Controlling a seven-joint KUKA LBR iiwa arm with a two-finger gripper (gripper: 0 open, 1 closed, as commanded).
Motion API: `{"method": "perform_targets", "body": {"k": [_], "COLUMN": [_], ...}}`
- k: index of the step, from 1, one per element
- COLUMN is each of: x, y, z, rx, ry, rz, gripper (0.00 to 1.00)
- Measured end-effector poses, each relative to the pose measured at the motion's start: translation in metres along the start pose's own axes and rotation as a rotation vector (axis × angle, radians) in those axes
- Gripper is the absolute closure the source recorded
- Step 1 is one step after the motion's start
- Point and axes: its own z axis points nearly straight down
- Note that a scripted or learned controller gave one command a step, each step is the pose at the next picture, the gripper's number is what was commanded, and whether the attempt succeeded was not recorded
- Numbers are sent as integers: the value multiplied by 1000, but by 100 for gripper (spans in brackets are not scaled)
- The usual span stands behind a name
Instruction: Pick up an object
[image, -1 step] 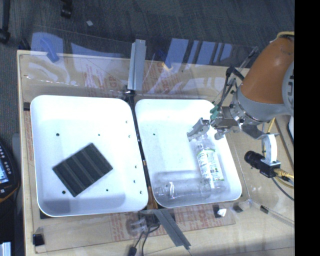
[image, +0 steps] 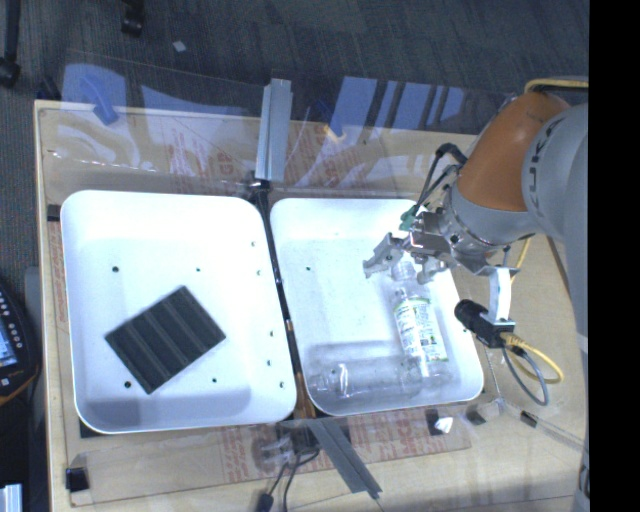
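A wooden table (image: 150, 150) carries two shallow white plastic bins side by side, seen from above at a slant. The left bin (image: 90, 225) holds one thing: a flat, dark grey ribbed rectangular pad (image: 165, 338), lying at an angle near the bin's middle.

The right bin (image: 320, 240) holds two clear plastic bottles. One, a bottle with a white and green label (image: 417, 332), lies roughly lengthwise along the bin's right side, its neck pointing toward the far end. The other, an unlabelled clear bottle (image: 362, 379), lies crosswise along the bin's near edge, and the two bottles meet at the near right corner.

The grey arm with an orange band (image: 520, 170) reaches in from the right. Its metal end effector (image: 405, 256) hangs over the right bin, just at the neck end of the labelled bottle. I cannot tell how wide it stands or whether it grips anything.
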Motion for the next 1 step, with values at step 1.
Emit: {"method": "perform_targets", "body": {"k": [1], "x": [-16], "y": [-18], "z": [-2], "rx": [-2], "ry": [1], "rz": [-32], "gripper": [0]}}
